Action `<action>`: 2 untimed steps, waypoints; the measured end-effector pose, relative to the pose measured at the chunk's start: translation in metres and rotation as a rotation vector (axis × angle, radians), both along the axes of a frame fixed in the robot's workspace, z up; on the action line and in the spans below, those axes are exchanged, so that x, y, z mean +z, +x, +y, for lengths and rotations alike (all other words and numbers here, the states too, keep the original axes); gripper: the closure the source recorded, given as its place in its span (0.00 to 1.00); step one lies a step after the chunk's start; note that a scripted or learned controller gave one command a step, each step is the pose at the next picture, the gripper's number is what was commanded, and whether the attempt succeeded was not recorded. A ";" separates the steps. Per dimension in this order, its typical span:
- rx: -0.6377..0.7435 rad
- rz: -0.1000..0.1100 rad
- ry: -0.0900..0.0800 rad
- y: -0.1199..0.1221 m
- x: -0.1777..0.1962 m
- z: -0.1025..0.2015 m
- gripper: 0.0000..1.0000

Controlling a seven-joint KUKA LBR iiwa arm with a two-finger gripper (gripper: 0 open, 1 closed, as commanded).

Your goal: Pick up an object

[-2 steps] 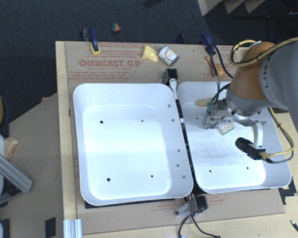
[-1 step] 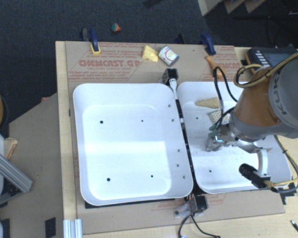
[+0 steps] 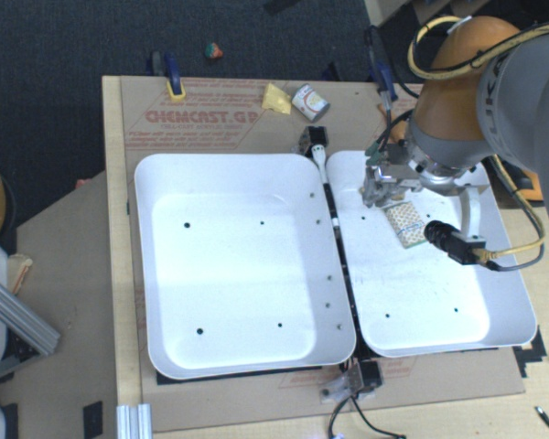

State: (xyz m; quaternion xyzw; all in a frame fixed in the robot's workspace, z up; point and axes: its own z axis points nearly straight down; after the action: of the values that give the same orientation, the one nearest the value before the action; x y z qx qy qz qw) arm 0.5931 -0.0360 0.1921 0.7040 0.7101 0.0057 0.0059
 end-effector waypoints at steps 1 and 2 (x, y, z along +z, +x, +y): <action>-0.013 -0.001 -0.005 0.001 0.125 -0.056 1.00; -0.006 -0.006 -0.003 0.006 0.354 -0.032 1.00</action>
State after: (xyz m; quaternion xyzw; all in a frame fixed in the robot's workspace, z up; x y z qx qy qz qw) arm 0.5988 -0.0684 0.5464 0.7060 0.7082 0.0069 0.0090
